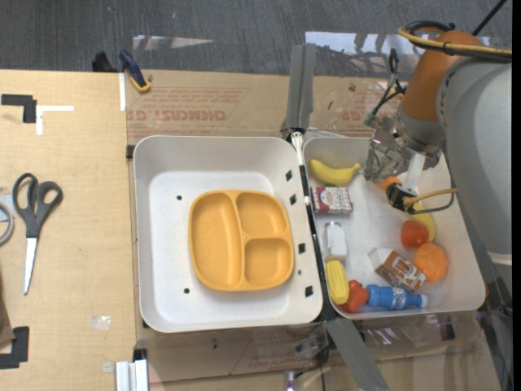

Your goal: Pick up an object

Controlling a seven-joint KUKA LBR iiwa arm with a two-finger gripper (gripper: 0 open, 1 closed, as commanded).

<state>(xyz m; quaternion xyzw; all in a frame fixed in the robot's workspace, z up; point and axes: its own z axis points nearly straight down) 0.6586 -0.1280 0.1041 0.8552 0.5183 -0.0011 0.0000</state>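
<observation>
Two white bins sit side by side under the overhead camera. My gripper (381, 168) hangs low over the far end of the right bin (368, 228), just beside the banana (334, 171), the likeliest pick. The banana lies close to the bin's back wall, with a small red-and-white box (332, 199) near it. A descent off line could, I judge, strike the wall or nudge the fruit aside and come up with nothing. Whether my gripper is open or closed I cannot tell from this angle, and I make out nothing held in it. The left bin (163, 218) carries a yellow divided plate (242, 239).
</observation>
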